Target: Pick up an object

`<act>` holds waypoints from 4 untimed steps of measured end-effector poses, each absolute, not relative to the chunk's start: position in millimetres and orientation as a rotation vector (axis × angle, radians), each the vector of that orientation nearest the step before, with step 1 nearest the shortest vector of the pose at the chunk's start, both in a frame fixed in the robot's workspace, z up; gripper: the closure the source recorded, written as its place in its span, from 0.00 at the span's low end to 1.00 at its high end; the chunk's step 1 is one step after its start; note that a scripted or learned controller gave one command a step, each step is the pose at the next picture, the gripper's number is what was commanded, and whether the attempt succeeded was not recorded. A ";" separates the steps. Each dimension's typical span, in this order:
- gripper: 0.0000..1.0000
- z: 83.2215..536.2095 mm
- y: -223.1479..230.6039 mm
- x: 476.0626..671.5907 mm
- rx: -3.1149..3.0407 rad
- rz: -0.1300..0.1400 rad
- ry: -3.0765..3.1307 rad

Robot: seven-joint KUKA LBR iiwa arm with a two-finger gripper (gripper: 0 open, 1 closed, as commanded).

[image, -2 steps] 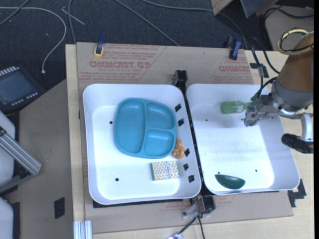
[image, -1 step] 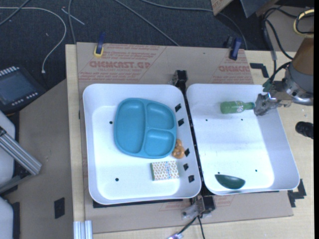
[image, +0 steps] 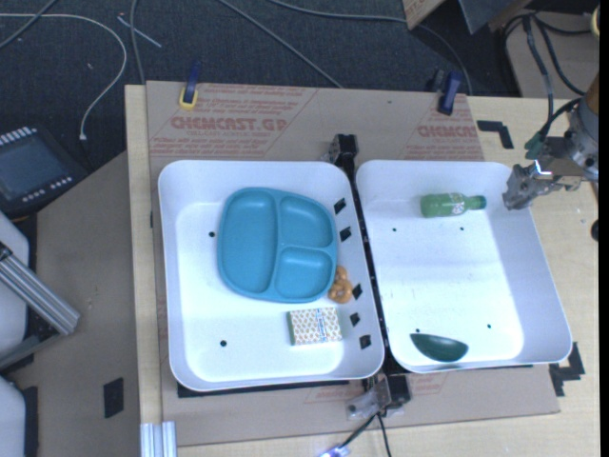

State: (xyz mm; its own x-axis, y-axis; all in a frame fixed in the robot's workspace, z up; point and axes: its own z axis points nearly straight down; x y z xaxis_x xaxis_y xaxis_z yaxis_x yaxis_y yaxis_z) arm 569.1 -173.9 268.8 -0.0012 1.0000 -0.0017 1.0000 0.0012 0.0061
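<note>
Camera view: board [image: 238, 112] reads "CHEMCAST GP"; whether the jaws are open, unclear.

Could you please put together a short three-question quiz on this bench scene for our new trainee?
1. True or false: the green bottle lies in the right bin.
2. Which thing touches the blue divided plate? A) the small orange object B) the dark green bowl C) the bottle
3. Fill in: the patterned packet lies in the ___ bin.

Key:
1. True; it lies on its side near the far wall.
2. A; it sits at the plate's right edge.
3. Left.
</note>
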 end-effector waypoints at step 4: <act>1.00 245.0 43.8 586.6 2.218 -0.002 2.231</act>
